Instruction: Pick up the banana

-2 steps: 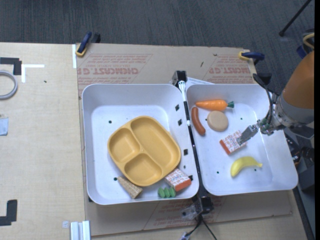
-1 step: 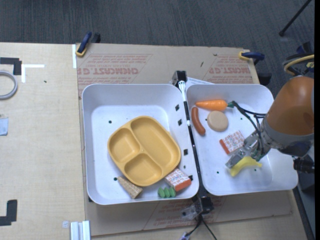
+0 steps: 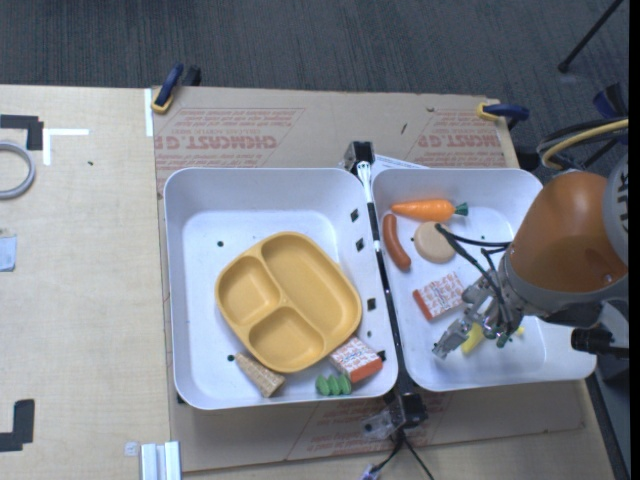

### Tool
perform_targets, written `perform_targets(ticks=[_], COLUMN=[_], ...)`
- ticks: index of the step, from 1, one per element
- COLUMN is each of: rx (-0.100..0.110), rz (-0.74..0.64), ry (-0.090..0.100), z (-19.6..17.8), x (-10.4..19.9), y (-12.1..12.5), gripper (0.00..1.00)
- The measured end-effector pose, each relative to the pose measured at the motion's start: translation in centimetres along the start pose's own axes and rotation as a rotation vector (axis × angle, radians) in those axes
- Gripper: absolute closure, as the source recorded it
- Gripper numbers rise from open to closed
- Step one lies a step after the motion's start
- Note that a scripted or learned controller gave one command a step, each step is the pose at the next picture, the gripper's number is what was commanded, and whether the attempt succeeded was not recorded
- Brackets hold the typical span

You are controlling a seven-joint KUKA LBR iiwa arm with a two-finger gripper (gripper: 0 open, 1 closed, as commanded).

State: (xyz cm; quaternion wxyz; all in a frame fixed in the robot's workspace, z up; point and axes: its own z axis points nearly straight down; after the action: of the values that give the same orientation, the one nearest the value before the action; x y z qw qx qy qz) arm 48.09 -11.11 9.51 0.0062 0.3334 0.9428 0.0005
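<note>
The banana (image 3: pixel 470 341) shows as a small yellow piece on the floor of the right bin (image 3: pixel 560 366), near its front wall. My gripper (image 3: pixel 466 335) is down in that bin directly over the banana and hides most of it. The grey wrist and the orange band of the arm (image 3: pixel 570 238) come in from the right, above the bin's right half.
The right bin also holds a carrot (image 3: pixel 430 209), a red sausage (image 3: pixel 396 241), a tan round cookie (image 3: pixel 436 242) and a red and white packet (image 3: pixel 440 295). In the left bin lie a yellow divided plate (image 3: pixel 288 301), a cracker (image 3: pixel 260 373), a red box (image 3: pixel 357 360) and a green item (image 3: pixel 334 384).
</note>
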Motion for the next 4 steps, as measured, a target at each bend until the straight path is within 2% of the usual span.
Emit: perform_targets(ticks=[1, 2, 3, 4], rx=[-0.002, 0.001, 0.001, 0.001], rz=[0.004, -0.436, -0.437, -0.617], ry=[-0.004, 0.008, 0.008, 0.011], z=[-1.1, -9.8, -9.8, 0.2], x=[-0.2, 2.6, 2.6, -0.9], y=[0.0, 3.1, 3.1, -1.5], gripper=[1.00, 1.00, 0.00, 0.00])
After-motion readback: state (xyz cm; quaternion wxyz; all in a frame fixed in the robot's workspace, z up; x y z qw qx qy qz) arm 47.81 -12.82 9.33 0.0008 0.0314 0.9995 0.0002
